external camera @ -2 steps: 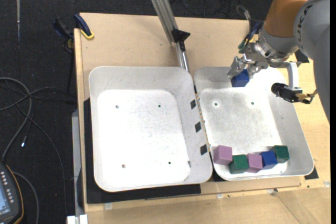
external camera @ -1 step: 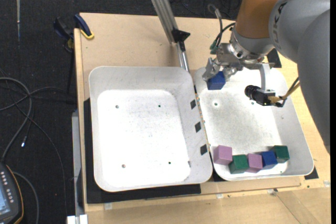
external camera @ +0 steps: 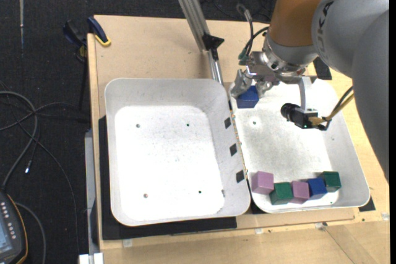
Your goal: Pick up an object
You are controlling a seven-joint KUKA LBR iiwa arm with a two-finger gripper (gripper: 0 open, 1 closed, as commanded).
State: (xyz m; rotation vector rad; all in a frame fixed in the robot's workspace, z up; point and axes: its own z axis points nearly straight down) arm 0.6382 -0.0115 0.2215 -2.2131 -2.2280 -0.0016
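Note:
My gripper [external camera: 248, 91] hangs over the far left corner of the right bin [external camera: 346, 145], with the grey arm and its orange band reaching in from the upper right. A small blue cube [external camera: 247, 98] sits between its fingertips, and the fingers are shut on it. Along the near edge of the same bin lies a row of cubes: purple [external camera: 263, 182], green [external camera: 281, 193], purple [external camera: 301, 190], blue [external camera: 317, 186] and green [external camera: 332, 180].
The left bin [external camera: 117, 133] lies beside the right one, and their rims meet just left of the gripper. A slanted metal pole [external camera: 192, 6] rises behind the bins. A black camera unit [external camera: 297, 114] hangs off the wrist over the right bin.

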